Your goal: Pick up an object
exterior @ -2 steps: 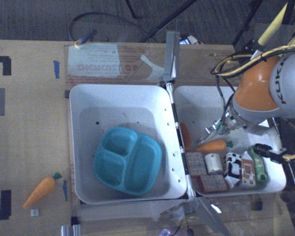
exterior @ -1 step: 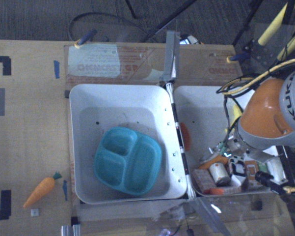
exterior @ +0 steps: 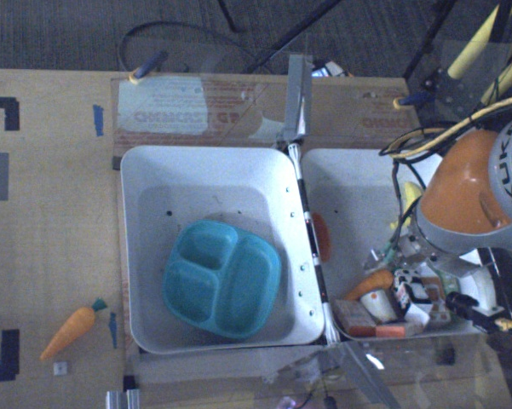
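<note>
Gripper point(exterior: 406, 286) is down in the right bin point(exterior: 345, 186) over the clutter, can't tell its state, carrot point(exterior: 368, 283) just left of it, nothing visibly lifted so the pick isn't done yet

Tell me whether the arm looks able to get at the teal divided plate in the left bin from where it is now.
Probably yes: the teal plate lies uncovered in the left bin. The gripper is down in the right bin, so it must lift over the divider first.
</note>
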You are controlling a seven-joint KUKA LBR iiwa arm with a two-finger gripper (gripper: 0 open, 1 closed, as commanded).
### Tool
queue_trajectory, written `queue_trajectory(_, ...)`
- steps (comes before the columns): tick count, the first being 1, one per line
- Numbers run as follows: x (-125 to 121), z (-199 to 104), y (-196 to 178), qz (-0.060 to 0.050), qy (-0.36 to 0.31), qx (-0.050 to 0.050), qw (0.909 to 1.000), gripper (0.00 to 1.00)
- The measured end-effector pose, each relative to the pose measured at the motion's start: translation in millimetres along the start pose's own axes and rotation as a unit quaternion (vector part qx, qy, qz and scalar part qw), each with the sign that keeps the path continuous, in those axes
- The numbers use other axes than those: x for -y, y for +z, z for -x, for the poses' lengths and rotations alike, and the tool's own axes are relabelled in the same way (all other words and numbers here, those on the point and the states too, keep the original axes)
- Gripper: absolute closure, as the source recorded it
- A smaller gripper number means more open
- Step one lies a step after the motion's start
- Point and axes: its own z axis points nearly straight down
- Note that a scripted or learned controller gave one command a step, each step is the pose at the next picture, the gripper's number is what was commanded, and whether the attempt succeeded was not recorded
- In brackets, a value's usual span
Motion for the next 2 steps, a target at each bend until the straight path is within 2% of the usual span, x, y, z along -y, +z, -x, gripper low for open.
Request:
queue_trajectory(1, -34.2, -72.9, -133.7, -0.007, 0.043, -0.001, 0.9991, 1.00)
queue_trajectory(2, -43.4, -105.7, -156.1, -0.007, 0.053, -0.001, 0.9985, 1.00)
